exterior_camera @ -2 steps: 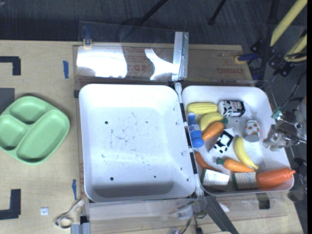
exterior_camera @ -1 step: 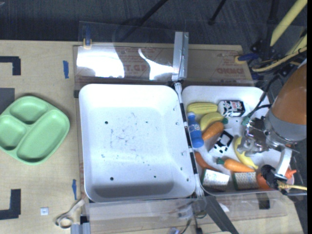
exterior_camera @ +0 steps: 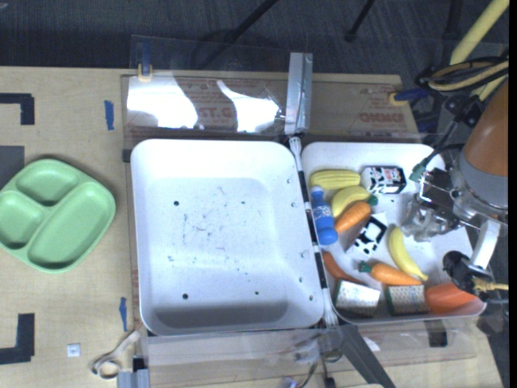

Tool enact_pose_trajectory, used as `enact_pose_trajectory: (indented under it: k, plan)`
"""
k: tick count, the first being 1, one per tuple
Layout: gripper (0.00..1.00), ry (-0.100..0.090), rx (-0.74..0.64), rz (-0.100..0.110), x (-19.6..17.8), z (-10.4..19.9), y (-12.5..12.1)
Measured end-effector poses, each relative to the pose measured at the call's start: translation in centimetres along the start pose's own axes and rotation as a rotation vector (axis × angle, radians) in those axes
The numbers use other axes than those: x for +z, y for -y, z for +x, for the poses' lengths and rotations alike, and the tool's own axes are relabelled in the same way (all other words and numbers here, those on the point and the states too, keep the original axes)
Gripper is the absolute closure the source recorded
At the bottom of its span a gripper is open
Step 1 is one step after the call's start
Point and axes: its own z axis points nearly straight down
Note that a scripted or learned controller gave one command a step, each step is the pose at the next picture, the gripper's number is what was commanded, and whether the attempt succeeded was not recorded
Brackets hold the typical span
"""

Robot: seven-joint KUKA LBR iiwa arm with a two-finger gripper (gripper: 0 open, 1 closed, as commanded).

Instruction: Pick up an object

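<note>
You have two bins side by side on the bench [exterior_camera: 65,95]: the left bin [exterior_camera: 153,168] and the right bin [exterior_camera: 355,150], their walls touching. Well left of both lies a divided plate [exterior_camera: 52,213]. In the right bin, a bottle [exterior_camera: 323,217] lies along the left wall. Just right of it, two bananas [exterior_camera: 338,180] lie at the far end, with a carrot [exterior_camera: 354,215] nearer. Right of the carrot lies a third banana [exterior_camera: 401,253]. A second carrot [exterior_camera: 393,274] lies just near of that banana. The gripper [exterior_camera: 424,221] hangs over the bin's right side.
</note>
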Motion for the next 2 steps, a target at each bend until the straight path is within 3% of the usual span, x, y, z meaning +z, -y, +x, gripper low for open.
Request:
enact_pose_trajectory:
  k: [1, 2]
  plan:
    - [1.00, 0.001, 0.025, 0.000, -4.4, -1.3, -0.6]
    - [1.00, 0.000, -0.149, 0.002, 4.3, 2.4, 1.3]
